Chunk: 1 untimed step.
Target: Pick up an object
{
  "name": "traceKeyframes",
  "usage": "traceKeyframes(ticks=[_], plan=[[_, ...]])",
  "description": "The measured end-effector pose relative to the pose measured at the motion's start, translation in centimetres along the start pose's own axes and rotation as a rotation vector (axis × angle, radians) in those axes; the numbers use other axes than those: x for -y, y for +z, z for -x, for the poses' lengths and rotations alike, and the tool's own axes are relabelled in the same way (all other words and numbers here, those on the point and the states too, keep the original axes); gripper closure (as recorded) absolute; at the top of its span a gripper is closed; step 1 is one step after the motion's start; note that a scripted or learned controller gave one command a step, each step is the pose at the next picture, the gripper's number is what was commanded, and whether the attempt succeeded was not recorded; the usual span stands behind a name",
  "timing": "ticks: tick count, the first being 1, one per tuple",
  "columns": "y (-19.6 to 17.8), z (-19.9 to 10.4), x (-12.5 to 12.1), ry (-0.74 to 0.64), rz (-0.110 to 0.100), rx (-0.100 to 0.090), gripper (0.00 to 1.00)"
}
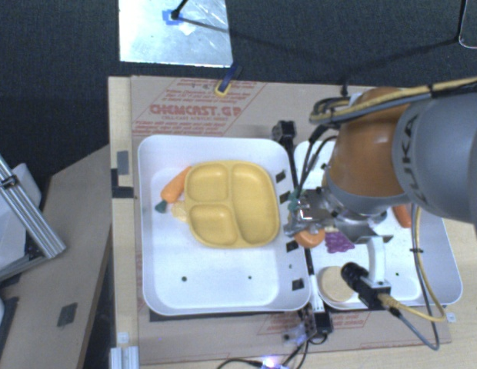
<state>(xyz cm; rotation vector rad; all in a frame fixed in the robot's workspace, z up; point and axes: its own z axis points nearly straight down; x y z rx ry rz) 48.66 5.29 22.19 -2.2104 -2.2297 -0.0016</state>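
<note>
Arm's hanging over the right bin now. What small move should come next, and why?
Probably a short, straight descent. The claw sits low at the right bin's left edge, just above an orange piece with a purple piece beside it. The wrist hides its tips, so I can't tell whether anything is gripped.

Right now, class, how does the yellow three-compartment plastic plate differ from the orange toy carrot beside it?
The yellow plate is broad, flat and squarish; the orange carrot is small, slim and tapered. The plate sits mid-bin, the carrot tucked at its left edge, lying at a slant. Both lie in the left white bin.
</note>
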Motion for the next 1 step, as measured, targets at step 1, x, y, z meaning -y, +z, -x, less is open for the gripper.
traceKeyframes(ticks=[1], plan=[[-0.52, 0.66, 0.09, 0.007, 0.003, 0.002, 1.0]])
